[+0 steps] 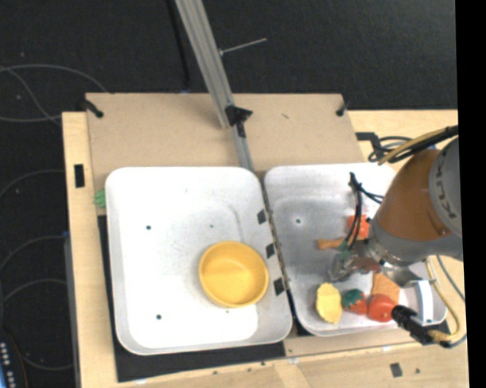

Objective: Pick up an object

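Low in the right bin (307, 195), near its front wall, lie a yellow lemon-shaped piece (329, 303), a small green piece (352, 296) and a red tomato-shaped piece (380, 308), close together in a row. An orange wedge (385, 285) sits just behind the red one. The gripper (346, 264) hangs just above this cluster; whether its fingers are apart or together cannot be told. A yellow bowl (233, 274) rests upright in the left bin (156, 208).
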### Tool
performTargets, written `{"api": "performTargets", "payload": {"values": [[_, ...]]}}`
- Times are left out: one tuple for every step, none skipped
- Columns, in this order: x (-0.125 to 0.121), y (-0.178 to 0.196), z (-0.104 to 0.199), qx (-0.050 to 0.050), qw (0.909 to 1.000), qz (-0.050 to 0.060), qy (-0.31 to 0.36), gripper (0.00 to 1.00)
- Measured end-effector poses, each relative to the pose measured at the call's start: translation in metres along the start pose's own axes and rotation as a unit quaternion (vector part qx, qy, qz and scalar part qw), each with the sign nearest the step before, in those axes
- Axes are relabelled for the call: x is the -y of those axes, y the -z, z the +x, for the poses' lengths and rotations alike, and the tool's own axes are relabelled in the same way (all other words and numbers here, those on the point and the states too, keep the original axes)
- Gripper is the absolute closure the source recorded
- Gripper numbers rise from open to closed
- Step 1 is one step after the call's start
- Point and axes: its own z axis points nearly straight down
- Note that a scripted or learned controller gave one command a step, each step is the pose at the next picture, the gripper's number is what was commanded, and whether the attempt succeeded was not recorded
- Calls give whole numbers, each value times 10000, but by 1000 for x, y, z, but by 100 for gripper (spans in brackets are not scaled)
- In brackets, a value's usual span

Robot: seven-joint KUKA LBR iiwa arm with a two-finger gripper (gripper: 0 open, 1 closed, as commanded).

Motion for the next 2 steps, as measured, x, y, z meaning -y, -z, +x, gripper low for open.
{"api": "performTargets", "payload": {"values": [[-4,59,-6,4,10000,8,41,100],[-5,109,-7,6,10000,8,45,100]]}}
